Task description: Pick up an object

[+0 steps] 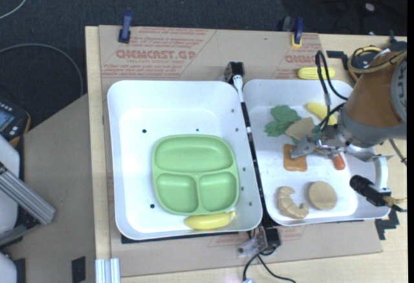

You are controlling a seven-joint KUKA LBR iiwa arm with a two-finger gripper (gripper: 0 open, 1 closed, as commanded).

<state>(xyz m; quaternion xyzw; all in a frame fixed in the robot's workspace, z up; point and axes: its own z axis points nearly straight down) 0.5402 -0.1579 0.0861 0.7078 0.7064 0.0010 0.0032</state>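
Observation:
My gripper [305,147] is low in the right bin [259,165], reaching in from the right under the grey and orange arm [378,103]. It is open, and its fingertips hover just above an orange square slice [295,161], with a tan bread slice [299,128] right behind them. Nothing is between the fingers. Around it lie a green leaf [281,119], a yellow piece [315,109], a small orange carrot piece [339,160] partly under the wrist, a croissant [291,203] and a round tan cookie [321,195].
The left bin [129,146] holds a green divided plate [194,173] with a banana [208,221] at its front edge. A black divider rail [246,126] separates the bins. Cables [326,81] and a yellow object [310,72] lie behind the right bin.

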